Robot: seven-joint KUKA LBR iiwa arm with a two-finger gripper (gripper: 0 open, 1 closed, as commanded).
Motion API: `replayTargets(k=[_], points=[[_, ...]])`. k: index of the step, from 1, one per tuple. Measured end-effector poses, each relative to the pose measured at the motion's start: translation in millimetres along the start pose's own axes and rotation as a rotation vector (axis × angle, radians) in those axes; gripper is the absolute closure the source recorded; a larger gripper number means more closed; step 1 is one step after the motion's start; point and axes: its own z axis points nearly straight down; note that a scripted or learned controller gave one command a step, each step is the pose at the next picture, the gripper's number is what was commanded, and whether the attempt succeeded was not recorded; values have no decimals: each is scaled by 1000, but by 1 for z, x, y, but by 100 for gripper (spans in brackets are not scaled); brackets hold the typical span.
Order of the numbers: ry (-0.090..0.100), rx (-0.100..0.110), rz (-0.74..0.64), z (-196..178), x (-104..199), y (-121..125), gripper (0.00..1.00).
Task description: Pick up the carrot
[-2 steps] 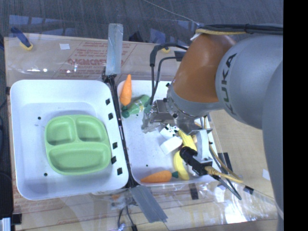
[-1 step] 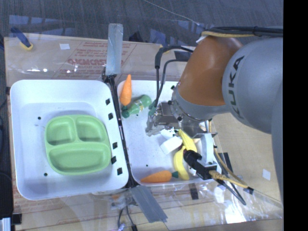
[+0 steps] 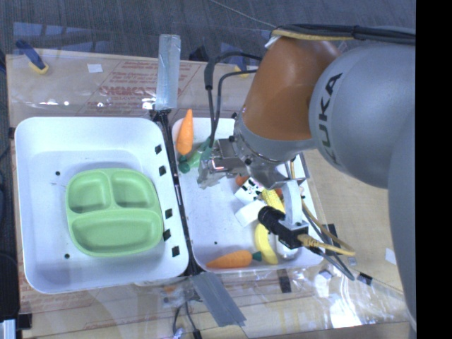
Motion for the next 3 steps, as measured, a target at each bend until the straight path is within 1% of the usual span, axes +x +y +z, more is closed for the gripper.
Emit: replayTargets(k=[1, 2, 3], points=[[1, 4, -433, 35, 14, -8, 100], [1, 3, -676, 25, -25, -20, 100], [1, 3, -676, 25, -25, -20, 0]])
